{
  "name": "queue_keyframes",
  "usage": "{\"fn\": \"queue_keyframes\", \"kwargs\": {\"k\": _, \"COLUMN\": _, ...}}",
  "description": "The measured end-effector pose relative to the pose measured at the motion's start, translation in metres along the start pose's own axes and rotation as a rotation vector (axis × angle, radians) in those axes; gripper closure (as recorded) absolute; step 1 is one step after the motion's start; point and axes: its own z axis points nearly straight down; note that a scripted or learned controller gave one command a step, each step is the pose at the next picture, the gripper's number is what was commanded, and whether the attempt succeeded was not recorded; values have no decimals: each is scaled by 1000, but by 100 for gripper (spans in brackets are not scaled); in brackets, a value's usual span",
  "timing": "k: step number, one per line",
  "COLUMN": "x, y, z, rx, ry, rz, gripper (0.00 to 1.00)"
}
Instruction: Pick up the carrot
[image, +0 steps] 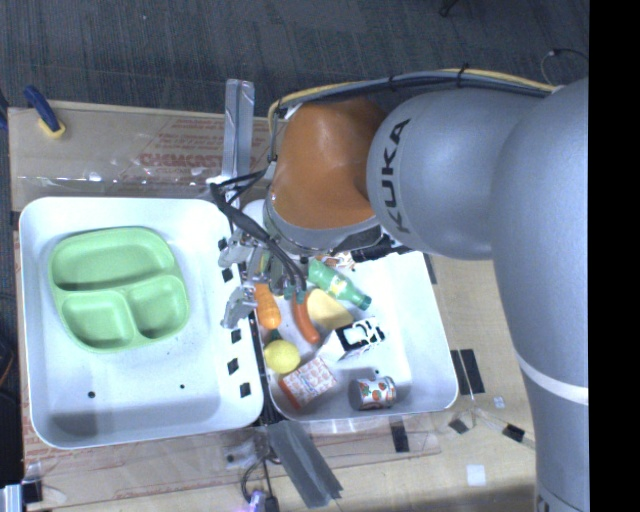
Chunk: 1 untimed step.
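The carrot (267, 306), a short orange piece, lies at the left edge of the right bin (432, 345), close to the wall between the two bins. My gripper (254, 288) reaches down right over it, its tip at the carrot's upper end and touching or nearly touching it. The arm's orange band and grey wrist hide the back part of the right bin. I cannot see whether the carrot is lifted off the bin floor.
Crowded around the carrot are a red-orange pepper-like piece (306, 323), a yellow wedge (326, 305), a green bottle (340, 283), a lemon (282, 355), a printed box (309, 381), a small can (375, 392) and a black-and-white carton (360, 336). The left bin (40, 390) holds a green divided tray (120, 285).
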Motion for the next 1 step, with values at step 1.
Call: {"fn": "queue_keyframes", "kwargs": {"k": 1, "x": 34, "y": 66, "z": 56, "rx": 0, "ry": 2, "rz": -187, "gripper": 0}}
